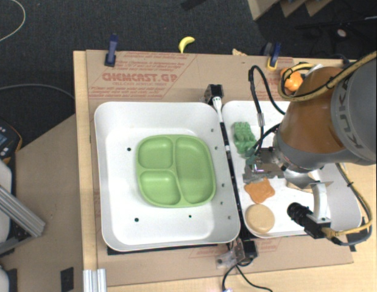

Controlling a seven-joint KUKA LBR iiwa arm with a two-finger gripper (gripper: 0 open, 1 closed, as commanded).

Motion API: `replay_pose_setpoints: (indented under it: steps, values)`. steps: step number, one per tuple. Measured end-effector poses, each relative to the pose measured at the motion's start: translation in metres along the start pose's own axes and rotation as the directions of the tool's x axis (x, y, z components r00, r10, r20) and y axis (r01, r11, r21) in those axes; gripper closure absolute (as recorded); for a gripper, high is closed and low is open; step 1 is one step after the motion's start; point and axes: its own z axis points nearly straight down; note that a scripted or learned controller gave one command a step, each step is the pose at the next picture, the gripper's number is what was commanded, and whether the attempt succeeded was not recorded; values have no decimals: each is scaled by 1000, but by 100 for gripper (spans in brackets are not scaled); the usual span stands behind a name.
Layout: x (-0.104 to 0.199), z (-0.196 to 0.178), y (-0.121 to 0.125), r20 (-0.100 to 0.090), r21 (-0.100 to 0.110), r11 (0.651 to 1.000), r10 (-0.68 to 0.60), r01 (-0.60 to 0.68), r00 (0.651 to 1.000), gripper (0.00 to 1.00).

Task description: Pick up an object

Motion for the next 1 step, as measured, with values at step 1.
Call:
replay_pose_setpoints:
  steps: [1]
  values:
    - [89,-79,1,-1,1,1000,-1,1,1000,100]
